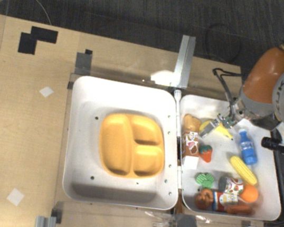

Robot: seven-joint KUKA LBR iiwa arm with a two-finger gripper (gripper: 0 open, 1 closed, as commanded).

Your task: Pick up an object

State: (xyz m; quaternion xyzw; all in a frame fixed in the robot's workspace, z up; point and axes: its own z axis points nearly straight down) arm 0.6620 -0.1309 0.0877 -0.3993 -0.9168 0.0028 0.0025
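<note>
End effector [210,127] sits low beside the banana [223,131]; I cannot tell its opening. I expect a slip or miss: toys crowd the banana.

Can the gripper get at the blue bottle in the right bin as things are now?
Probably yes. The blue bottle lies at the bin's right side with nothing on top of it, and the gripper hovers just to its left in the same bin. The corn lies close below it.
</note>
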